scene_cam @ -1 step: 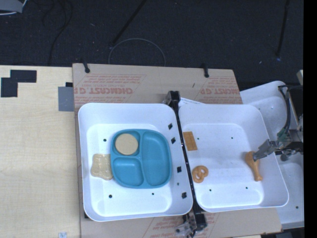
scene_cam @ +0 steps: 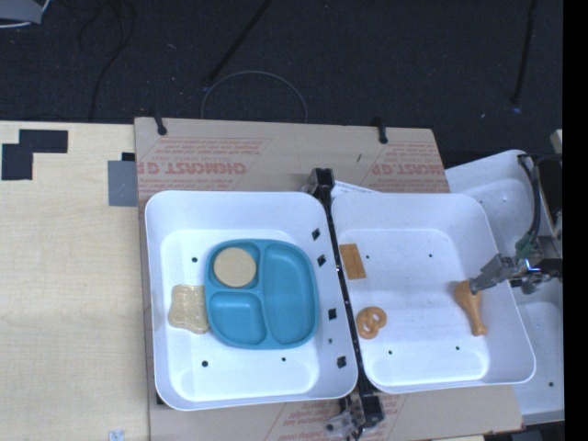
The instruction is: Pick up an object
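The pincer (scene_cam: 478, 284) sits at the right side of the right bin (scene_cam: 418, 370), low over the white floor. It is small and grey, and I cannot tell if it is apart or together. Its tip is right beside the top of an orange chicken-leg toy (scene_cam: 471, 309). The toy lies on the bin floor, long way up and down, near the right wall. I cannot tell if the pincer is touching it. Nothing looks lifted.

Further left in the same bin lies a little brown pretzel (scene_cam: 371, 322), close to the middle wall. Above the pretzel is a small flat orange-brown block (scene_cam: 352, 261), also close to that wall. Both are well apart from the pincer.

A black strip (scene_cam: 335, 283) runs between the two bins.

In the left bin (scene_cam: 175, 375) there is a blue tray (scene_cam: 276, 306) with three parts. A round tan cookie (scene_cam: 234, 266) sits in the top left part of the tray. A pale yellow, bumpy piece (scene_cam: 189, 308) lies on the bin floor, touching the left side of the tray.

Both bins rest on a brown cardboard sheet (scene_cam: 276, 159) with red letters on it. The cardboard lies on a light wood surface (scene_cam: 64, 292). Behind it the floor is dark with black cables (scene_cam: 248, 26) on it.
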Action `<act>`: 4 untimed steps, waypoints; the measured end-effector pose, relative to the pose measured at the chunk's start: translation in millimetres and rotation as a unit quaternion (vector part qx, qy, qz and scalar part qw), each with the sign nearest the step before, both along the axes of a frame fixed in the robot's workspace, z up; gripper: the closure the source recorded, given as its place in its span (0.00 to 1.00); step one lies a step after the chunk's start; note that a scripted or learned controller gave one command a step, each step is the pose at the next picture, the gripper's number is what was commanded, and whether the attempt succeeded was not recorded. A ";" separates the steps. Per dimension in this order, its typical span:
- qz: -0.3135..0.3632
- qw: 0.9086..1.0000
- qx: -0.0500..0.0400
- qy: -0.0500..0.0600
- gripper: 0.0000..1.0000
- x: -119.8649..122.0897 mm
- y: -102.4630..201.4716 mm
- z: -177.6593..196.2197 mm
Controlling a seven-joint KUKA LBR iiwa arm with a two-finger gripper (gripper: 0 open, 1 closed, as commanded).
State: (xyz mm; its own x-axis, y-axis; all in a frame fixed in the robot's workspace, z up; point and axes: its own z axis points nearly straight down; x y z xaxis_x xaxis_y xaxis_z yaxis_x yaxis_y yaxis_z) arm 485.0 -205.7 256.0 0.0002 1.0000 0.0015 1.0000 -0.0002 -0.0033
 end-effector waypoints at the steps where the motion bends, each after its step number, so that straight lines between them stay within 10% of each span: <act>1: 0.000 1.000 0.001 0.002 0.00 3.0 -6.5 -59.8; 3: 0.000 1.000 0.001 0.002 0.00 6.1 1.1 -155.4; 4: -0.002 1.000 0.000 0.000 1.00 6.5 -0.4 -142.9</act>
